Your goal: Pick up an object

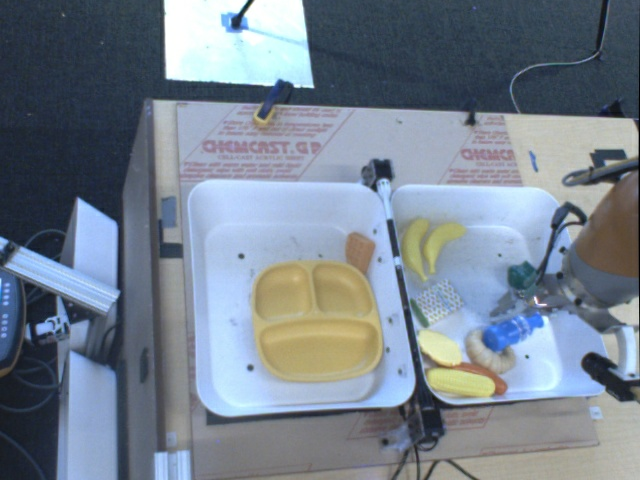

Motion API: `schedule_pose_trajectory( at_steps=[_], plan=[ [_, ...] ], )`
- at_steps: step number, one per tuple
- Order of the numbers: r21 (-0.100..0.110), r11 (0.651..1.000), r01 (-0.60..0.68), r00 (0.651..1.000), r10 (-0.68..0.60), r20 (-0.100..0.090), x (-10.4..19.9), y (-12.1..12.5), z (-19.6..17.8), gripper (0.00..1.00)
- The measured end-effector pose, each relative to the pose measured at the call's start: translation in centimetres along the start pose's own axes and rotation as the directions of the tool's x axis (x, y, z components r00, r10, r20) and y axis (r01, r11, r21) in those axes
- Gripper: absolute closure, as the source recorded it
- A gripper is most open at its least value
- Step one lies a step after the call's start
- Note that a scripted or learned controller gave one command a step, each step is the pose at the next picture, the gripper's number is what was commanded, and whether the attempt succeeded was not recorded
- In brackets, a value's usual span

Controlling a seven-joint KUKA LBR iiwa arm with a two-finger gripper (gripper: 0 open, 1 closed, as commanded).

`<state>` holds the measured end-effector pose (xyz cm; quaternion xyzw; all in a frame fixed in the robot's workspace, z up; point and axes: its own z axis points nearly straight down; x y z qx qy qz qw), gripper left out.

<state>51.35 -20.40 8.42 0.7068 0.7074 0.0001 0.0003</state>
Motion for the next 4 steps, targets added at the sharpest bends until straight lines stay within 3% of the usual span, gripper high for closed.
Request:
schedule_pose_trajectory(
  at_steps=[1,2,3,4],
  plan=[
    [-0.003,1.0,0.003,1.0,-0.003,-0.001,6.3,5.4,-0.1,0.0],
    [0.0,1.0,0.001,1.0,-0.001,0.0,6.9,0.8,0.0,0.0],
    [-0.002,1.0,0.004,1.0,-0.004,0.0,8.7,7.4,-0.1,0.0],
    [0.001,1.0,0.0,1.0,0.0,-0.001,9.6,-0.2,0.0,0.0]
  ],
)
